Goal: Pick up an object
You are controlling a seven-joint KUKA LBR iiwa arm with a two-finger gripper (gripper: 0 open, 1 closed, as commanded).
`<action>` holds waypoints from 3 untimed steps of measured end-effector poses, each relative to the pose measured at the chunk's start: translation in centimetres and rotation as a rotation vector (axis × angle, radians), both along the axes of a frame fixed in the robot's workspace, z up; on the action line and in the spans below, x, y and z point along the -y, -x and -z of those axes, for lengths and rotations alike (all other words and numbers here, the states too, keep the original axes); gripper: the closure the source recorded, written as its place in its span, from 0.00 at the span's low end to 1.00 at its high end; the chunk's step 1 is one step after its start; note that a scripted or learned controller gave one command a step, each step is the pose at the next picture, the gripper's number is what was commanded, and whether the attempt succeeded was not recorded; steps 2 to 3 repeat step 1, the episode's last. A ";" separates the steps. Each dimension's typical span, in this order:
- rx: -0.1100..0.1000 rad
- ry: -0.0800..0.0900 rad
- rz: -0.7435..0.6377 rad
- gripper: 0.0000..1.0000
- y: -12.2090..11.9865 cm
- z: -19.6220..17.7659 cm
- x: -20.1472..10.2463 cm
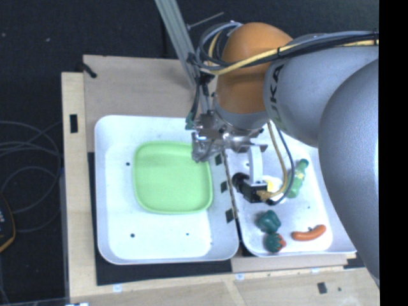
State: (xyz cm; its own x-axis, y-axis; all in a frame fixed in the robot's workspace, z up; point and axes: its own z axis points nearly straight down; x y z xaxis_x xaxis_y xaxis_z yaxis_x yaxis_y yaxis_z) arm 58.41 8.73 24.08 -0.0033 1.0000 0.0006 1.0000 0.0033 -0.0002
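1. Seen from above at a slant: a pale worktop (127, 81) carries two shallow white bins side by side. The left bin (115, 234) holds a light green square plate (171, 178) lying flat.
2. The right bin (319, 250) holds the small things that could be picked: a dark green pepper-shaped toy (268, 220), a smaller green and red piece (275, 241) just below it, an orange-red sausage shape (308, 234) to their right, and a green and yellow item (295, 177) higher up, partly behind cables.
3. The grey arm with its orange band (245, 69) reaches in from the right. Its gripper (203, 146) hangs over the plate's upper right corner, near the divide between the bins.
4. Whether the jaws are spread or pressed together cannot be told — the wrist hides them. Nothing is visibly held.
5. Judged step: approach, with no grasp yet made.
6. The next move would call for choosing a target — the plate's rim below, or a toy in the right bin — then descending squarely onto it.
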 end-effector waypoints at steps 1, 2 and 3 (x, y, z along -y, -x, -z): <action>0.001 0.000 0.003 0.00 -0.1 -0.1 0.2; 0.001 0.000 0.003 0.00 -0.1 -0.1 0.2; 0.001 0.000 0.003 0.00 -0.1 -0.1 0.2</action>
